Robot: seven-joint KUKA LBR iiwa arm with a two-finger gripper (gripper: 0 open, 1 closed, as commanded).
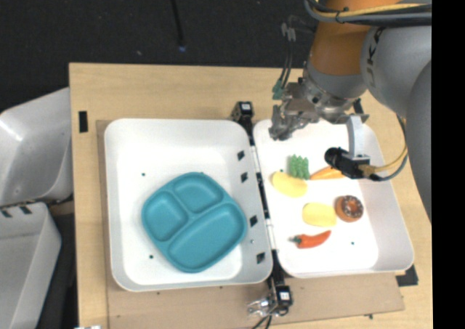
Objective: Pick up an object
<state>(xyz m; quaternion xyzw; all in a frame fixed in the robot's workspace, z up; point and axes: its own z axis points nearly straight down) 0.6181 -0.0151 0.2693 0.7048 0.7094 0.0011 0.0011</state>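
My gripper (280,130) hangs over the far left corner of the right bin (385,248), with nothing seen between its fingers. Just in front of it lies a carrot with a green top (299,167) and an orange root (325,173). A yellow lemon-like piece (289,184) sits beside the carrot, and a second yellow piece (319,213) lies nearer the front. A brown doughnut (349,208) rests to its right. A red chili pepper (312,240) lies closest to the front wall.
The left bin (123,168) holds a teal divided plate (192,221). Black clips (256,175) run along the seam between the two bins. The wooden bench (167,88) shows around both bins.
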